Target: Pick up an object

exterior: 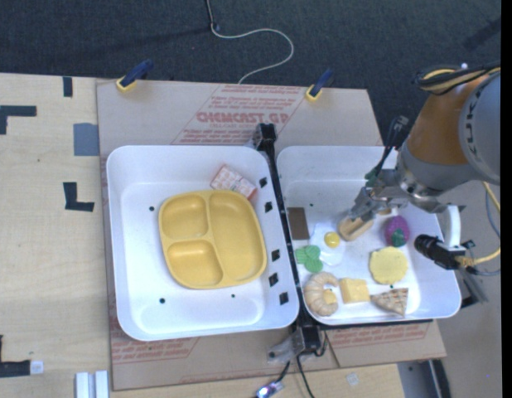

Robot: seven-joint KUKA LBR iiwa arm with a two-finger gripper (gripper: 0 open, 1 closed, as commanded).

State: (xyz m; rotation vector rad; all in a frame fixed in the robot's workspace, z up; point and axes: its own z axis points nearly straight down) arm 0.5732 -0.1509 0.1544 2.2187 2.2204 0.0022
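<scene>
Camera view: pincer point(361, 216) just beside yellow ball point(331, 240), right bin point(322, 166).

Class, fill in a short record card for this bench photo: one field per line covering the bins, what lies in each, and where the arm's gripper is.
left bin: yellow divided plate; small pink-and-white packet near the far rim
right bin: croissant, cheese cube, sandwich wedge, yellow round piece, purple piece, green piece, small yellow ball, brown card
gripper: over the right bin
fingers: state unclear
arm: enters from the right
</scene>
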